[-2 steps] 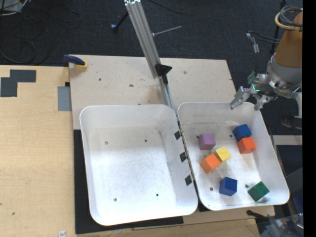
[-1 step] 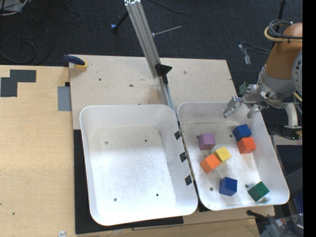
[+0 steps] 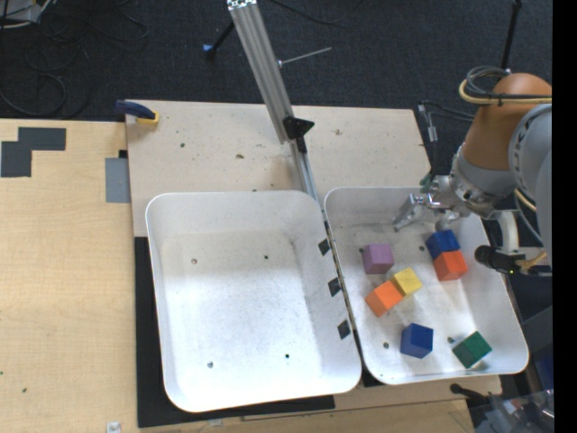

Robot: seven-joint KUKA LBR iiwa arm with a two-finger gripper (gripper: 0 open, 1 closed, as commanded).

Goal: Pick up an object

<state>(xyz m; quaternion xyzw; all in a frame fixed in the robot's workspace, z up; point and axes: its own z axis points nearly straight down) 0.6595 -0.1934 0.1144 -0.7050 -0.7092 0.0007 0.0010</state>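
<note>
The right bin (image 3: 361, 207) holds several small blocks: a purple one (image 3: 377, 258), a yellow one (image 3: 407, 281) touching an orange one (image 3: 386, 297), a blue one (image 3: 416, 339), a green one (image 3: 471, 348), and another blue one (image 3: 442, 242) against a red-orange one (image 3: 451, 264). My gripper (image 3: 413, 211) hangs over the bin's far part, up and right of the purple block and just left of the upper blue block. It is open, with nothing between its fingers.
The left bin (image 3: 180, 242) lies beside the right one, split from it by a shared wall with black clips (image 3: 332, 285). A slanted metal rail (image 3: 266, 70) rises behind the bins. A blue-and-yellow tool (image 3: 137, 111) rests at the bench's far left corner.
</note>
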